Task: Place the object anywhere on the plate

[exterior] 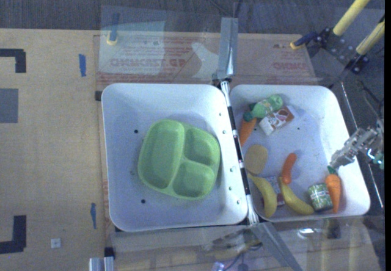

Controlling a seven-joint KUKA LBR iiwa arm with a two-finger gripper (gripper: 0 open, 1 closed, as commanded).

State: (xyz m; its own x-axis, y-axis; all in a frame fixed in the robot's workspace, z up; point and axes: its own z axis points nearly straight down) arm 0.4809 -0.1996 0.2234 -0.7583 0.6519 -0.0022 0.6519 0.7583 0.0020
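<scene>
One carrot [333, 191] stands roughly upright-lengthwise in the right bin [317, 102], just below the gripper [346, 157], whose grip state I cannot tell, with the green plate [178, 158] well to its left.

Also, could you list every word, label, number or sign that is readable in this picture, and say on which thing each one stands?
No text here can be read with certainty.
Red print on the cardboard behind the left bin: seen through clear film, reversed and blurred, unreadable.
Red print on the cardboard behind the right bin: blurred, unreadable.
Label on the small packet: too small to read.
Label on the small green can: too small to read.
</scene>
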